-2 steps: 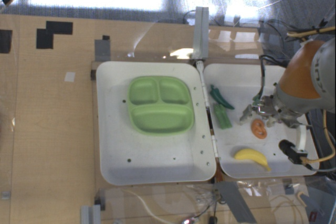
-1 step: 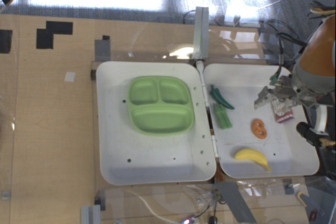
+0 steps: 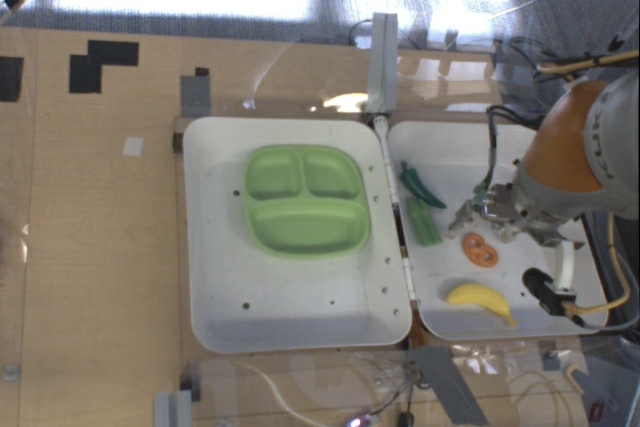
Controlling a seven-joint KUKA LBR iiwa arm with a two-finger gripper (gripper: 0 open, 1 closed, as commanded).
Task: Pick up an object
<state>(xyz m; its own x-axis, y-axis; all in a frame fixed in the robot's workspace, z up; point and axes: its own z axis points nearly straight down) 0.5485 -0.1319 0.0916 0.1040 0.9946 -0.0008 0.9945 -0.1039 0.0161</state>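
Note:
The right bin [image 3: 440, 315] holds several small items. A yellow banana [image 3: 480, 300] lies near its front edge. An orange ring-shaped piece [image 3: 481, 251] sits just behind the banana. A dark green pod [image 3: 420, 187] and a lighter green bar [image 3: 424, 223] lie along the bin's left side. My gripper [image 3: 482, 213] hangs low in the right bin, just behind the orange piece and to the right of the green bar. Nothing is visibly held in it.
The left bin [image 3: 215, 305] holds a light green divided plate [image 3: 304, 200] at its middle. A raised divider [image 3: 394, 215] runs between the two bins. The arm's orange band [image 3: 560, 155] and cables [image 3: 560, 300] crowd the right bin's right side.

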